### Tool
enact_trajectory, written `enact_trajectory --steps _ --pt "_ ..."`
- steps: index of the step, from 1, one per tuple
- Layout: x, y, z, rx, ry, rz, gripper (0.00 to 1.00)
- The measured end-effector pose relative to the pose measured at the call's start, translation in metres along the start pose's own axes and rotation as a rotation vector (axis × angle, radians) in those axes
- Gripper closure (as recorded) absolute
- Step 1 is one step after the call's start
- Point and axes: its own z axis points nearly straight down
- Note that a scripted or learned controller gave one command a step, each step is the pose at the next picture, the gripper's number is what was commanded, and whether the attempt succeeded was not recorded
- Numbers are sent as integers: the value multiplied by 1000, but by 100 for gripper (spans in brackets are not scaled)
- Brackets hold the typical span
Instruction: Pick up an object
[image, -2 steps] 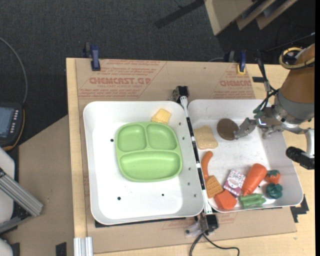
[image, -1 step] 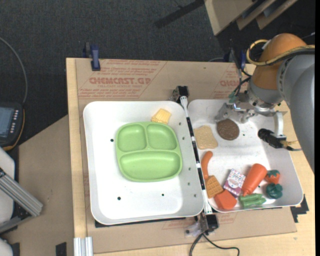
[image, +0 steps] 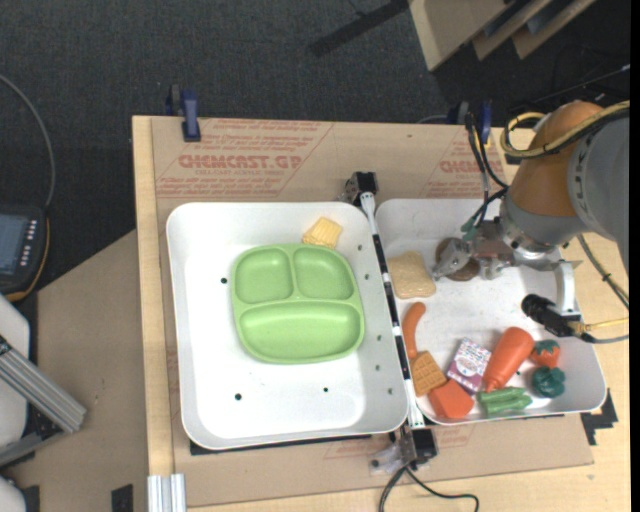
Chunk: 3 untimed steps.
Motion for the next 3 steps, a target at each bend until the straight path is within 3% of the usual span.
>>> enact_trajectory --steps 1,2,3 --pt "29 55 -1 -11 -3 -7 0" --pt "21 15 0 -2 -1 0 0" --pt "21 18 -11 -8 -3 -2 100"
